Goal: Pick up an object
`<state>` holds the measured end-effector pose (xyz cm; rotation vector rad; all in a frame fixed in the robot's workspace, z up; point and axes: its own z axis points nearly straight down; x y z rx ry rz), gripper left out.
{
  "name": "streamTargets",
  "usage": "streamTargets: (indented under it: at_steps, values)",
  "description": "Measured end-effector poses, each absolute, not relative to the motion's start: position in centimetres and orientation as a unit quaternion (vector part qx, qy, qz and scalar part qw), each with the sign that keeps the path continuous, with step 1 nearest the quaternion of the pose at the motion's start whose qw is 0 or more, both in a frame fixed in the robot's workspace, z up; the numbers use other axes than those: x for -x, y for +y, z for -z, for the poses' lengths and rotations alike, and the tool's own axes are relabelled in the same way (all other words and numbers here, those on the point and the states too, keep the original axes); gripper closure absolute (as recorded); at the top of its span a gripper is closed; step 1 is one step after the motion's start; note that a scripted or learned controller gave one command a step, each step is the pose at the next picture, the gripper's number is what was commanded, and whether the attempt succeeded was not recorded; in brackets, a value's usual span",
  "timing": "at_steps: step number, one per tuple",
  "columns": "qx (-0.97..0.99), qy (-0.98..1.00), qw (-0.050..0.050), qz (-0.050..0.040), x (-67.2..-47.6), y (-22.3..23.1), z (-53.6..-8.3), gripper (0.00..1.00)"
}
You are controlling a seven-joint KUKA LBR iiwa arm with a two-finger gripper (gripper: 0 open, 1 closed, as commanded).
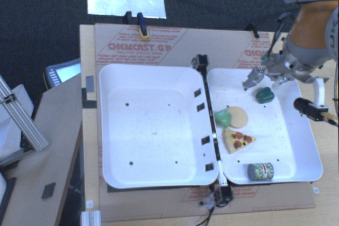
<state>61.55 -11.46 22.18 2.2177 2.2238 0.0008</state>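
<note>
Lying nearest the camera in the right-hand shallow white bin (pixel 304 164) is a small green-labelled tin can (pixel 260 171) on its side, close to the front wall. Just behind it rests a flat toy pizza slice with red toppings (pixel 238 140), and behind that a round tan biscuit-like disc (pixel 237 117) with a light green soft lump (pixel 223 118) touching its left edge. Farther back sits a dark green rounded block (pixel 265 95), alone on the bin floor. The left-hand white bin (pixel 114 79) stands beside, across the central divider.

Nothing is lifted yet: every piece lies on the bin floor, so the pick itself is still to do, and by my reading the arm is only at the approach stage. The grey two-finger gripper (pixel 265 78) hangs at the far part of the right bin, just above and behind the dark green block, which seems the likeliest target. Its fingers appear spread apart, one reaching left, the other toward the block, with nothing between them. Whether a fingertip touches the block I cannot tell.
</note>
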Motion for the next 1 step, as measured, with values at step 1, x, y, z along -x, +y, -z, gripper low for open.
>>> streamTargets:
  at_steps: [1]
  values:
    - [-0.705, 0.709, 0.002, -0.0014, -61.64, -11.43, -23.30, 1.00]
